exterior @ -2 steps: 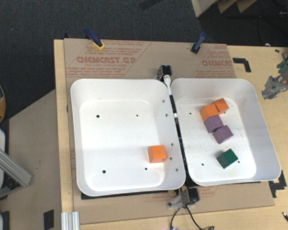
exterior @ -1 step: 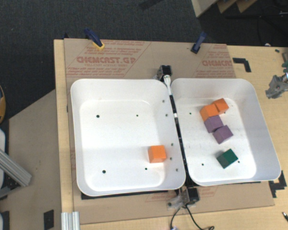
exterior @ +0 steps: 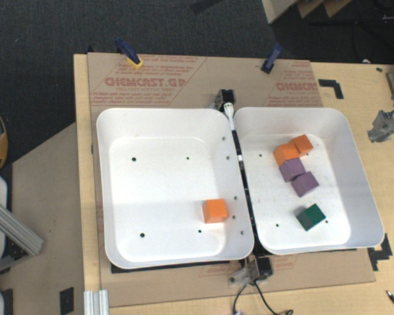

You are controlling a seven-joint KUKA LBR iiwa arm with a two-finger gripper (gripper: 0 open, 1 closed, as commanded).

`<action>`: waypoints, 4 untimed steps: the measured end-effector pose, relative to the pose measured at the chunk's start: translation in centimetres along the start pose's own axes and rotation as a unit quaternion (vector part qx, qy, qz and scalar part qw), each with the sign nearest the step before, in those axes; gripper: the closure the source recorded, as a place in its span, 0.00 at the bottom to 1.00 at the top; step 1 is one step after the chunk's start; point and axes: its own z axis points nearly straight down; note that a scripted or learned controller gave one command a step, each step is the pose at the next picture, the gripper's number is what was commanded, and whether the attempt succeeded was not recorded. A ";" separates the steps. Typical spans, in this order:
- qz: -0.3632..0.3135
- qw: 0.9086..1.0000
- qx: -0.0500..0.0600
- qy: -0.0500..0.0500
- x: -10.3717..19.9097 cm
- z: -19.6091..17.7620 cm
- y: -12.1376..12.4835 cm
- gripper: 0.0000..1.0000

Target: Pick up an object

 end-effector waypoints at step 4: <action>0.003 1.000 0.002 0.000 1.8 0.3 -7.3 1.00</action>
